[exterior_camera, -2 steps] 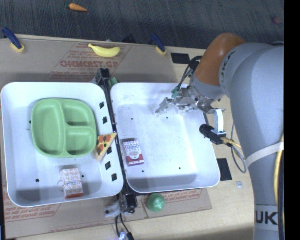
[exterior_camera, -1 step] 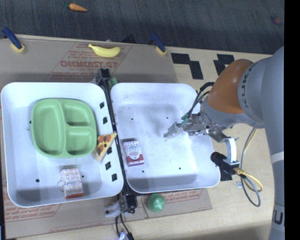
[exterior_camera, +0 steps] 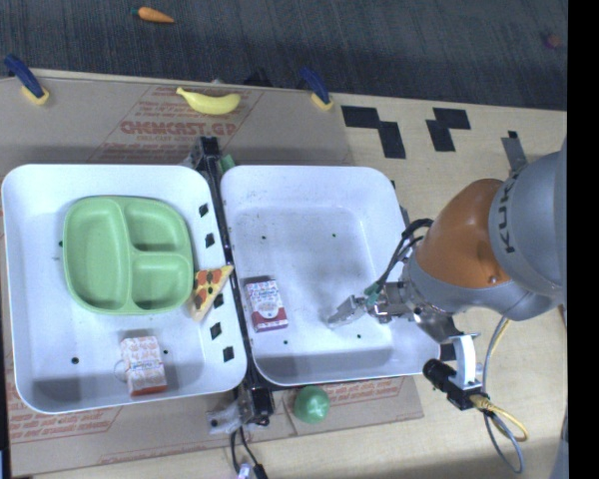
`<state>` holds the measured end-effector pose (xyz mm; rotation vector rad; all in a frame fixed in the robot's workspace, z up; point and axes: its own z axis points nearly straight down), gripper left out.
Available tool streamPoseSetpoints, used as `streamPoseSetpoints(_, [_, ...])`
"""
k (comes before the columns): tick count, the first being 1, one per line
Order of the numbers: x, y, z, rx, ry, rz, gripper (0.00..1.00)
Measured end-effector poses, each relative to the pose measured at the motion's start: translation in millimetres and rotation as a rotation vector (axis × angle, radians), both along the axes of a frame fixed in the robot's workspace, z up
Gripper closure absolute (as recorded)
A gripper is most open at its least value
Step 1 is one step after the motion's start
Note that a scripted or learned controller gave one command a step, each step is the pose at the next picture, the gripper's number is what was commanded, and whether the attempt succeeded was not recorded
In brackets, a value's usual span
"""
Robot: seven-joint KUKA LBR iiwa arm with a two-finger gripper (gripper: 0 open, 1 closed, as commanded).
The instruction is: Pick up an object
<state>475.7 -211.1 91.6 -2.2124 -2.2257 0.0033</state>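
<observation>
The arm (exterior_camera: 499,247) is reaching in from the right w/ its claw (exterior_camera: 344,312) sitting low in the right bin (exterior_camera: 309,183), near the bin's front-right part. Claw state: can't tell from this angle, too small & blurry. A red-and-white packet (exterior_camera: 265,303) is lying flat on the right bin's floor near its left wall, apart from the claw and to its left. In the left bin (exterior_camera: 20,267) a green divided tray (exterior_camera: 130,252) is resting toward the back; a pizza-slice toy (exterior_camera: 209,289) is lying just beside the tray's front-right corner, up against the divider btwn bins. A small carton (exterior_camera: 143,363) is sitting near the left bin's front. On the worktop (exterior_camera: 299,123) a banana (exterior_camera: 209,99) is lying behind the bins, and a green ball (exterior_camera: 311,403) is sitting just in front of the right bin. An orange item (exterior_camera: 156,14) is lying on the dark floor beyond the worktop.
</observation>
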Motion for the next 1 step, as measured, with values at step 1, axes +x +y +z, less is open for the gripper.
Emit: streamPoseSetpoints(1, [88.8, 1.0, 0.5, 0.0, -0.003, 0.0, 0.0])
